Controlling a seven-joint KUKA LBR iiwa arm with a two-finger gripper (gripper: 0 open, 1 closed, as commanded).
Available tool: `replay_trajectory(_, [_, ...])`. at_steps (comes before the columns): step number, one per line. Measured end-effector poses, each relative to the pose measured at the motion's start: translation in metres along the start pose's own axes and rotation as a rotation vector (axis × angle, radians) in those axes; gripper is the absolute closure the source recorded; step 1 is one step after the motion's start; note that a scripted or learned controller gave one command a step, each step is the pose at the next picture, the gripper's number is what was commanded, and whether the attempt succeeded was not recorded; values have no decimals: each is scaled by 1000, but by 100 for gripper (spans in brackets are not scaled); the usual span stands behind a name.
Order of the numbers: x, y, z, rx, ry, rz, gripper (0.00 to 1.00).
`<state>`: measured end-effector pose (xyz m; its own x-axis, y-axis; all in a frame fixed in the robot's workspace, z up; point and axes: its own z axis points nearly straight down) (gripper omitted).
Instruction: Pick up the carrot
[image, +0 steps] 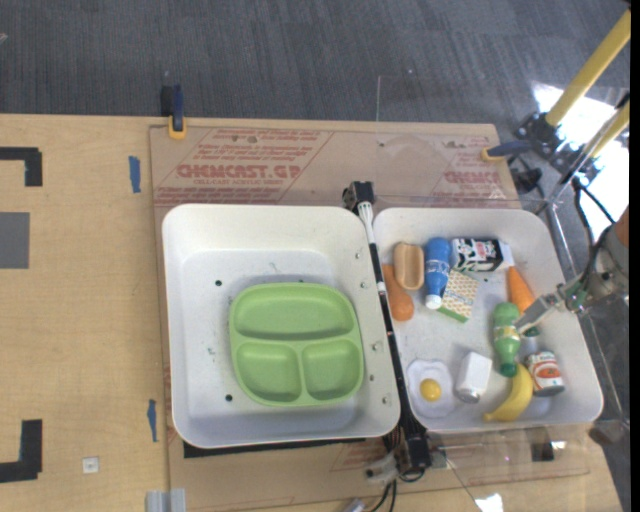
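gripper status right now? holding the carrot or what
gripper: cannot be told from this view; it sits low in the right bin, just below the carrot, with nothing visibly held.

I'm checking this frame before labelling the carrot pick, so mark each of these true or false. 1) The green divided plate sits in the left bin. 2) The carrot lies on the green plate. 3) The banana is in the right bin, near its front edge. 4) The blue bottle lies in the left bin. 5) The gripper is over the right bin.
1) True: the green divided plate sits in the left bin.
2) False: the carrot lies in the right bin, near its right wall.
3) True: the banana lies there.
4) False: the blue bottle is in the right bin.
5) True: the gripper is beside the carrot.
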<state>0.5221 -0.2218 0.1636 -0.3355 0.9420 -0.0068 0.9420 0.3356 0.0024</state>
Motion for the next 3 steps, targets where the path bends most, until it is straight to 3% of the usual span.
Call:
replay_trajectory(1, [-11, 49, 68, -6, 14, 129, 0])
replay_trajectory(2, [-15, 47, 58, -5, 4, 131, 100])
replay_trajectory(3, [10, 103, -1, -8, 1, 62, 100])
